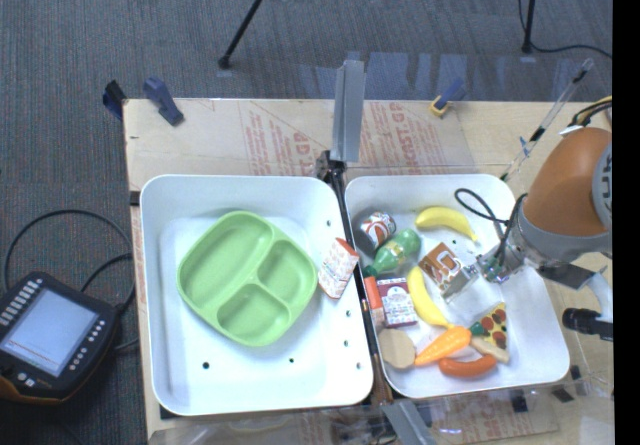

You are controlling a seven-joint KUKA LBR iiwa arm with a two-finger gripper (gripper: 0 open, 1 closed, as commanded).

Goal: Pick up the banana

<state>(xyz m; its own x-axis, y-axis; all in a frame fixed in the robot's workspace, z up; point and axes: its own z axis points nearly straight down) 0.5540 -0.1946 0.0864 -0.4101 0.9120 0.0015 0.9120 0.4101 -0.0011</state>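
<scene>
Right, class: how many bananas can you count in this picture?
2. One banana lies near the back of the right bin; the second banana lies mid-bin, beside the carrot. Others could be hidden under the toys.

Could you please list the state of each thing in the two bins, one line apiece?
green plate: lying flat in the left bin, nothing on it.
small carton: tilted against the wall between the bins.
upper banana: lying loose in the right bin.
lower banana: lying loose among the toys.
carrot: lying flat beside the pizza slice.
hand: low over the right bin.
</scene>
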